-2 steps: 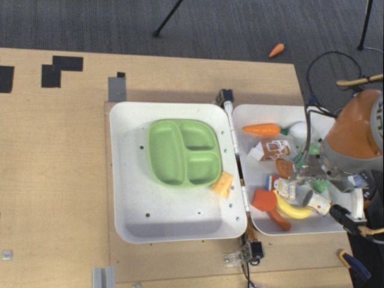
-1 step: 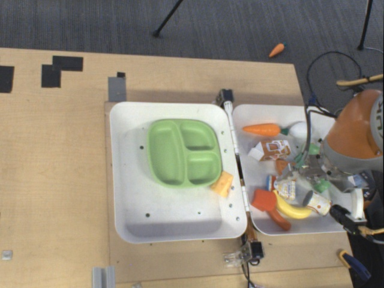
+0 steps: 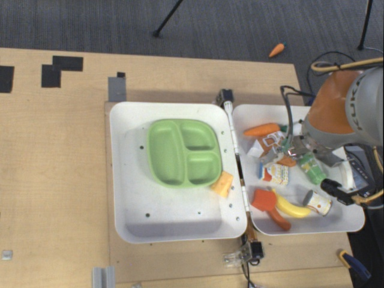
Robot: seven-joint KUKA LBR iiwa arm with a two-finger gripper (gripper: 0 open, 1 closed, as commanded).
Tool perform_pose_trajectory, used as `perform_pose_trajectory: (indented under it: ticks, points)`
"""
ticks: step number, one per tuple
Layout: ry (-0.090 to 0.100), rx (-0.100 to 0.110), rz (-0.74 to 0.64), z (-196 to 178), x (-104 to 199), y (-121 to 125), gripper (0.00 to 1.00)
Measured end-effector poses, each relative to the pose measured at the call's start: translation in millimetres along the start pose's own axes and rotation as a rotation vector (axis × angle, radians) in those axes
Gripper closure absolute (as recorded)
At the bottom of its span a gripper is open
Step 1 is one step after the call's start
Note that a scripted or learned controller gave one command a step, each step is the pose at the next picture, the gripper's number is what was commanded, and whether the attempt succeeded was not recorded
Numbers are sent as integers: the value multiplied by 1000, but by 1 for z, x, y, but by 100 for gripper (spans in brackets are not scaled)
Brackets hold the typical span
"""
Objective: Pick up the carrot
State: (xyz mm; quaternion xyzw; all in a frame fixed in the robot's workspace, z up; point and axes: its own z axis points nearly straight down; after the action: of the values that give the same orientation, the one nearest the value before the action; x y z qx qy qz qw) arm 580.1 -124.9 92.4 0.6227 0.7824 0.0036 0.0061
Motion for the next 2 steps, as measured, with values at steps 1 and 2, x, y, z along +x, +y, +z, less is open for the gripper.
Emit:
perform_pose_trajectory:
  ticks: [1,2]
  points:
    - [4,10,74,-3,3,64,0]
    - [3,8,-61,6,9,-15,0]
